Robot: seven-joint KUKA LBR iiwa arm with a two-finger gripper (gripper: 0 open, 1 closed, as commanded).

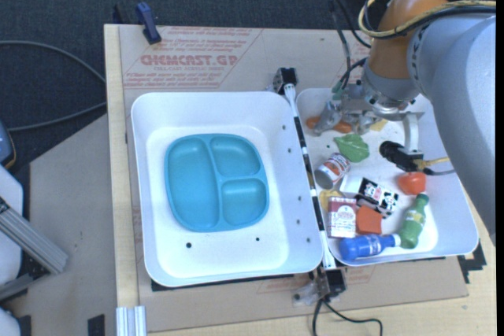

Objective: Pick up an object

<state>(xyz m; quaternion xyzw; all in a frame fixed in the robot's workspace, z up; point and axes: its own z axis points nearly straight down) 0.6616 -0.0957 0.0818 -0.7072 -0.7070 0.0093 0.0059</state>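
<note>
Orange object, a small piece at the far left corner of the right bin, is looking like the likeliest target for this pick, since the gripper is hanging low just beside it, on its right. In the camera view nothing is showing as lifted. Every item is appearing to rest on the bin floor, so I am judging the task as not yet done, with both the grasp and the lift left to do. I cannot tell whether the jaws are released or clenched, because the wrist and the grey arm are covering them from above. A second orange patch is showing right under the gripper, but I cannot tell whether it is part of the same piece or is being held.

A green object is lying near the gripper on the camera's side, and a small can is lying beyond that, close to the bin's left wall. Well apart from the gripper, at the near end of the same bin, a red and white box, an orange block, a green bottle and a blue bottle are crowding together. The left bin is holding a teal divided plate, far from the gripper. Both bins are sitting on the tabletop
</note>
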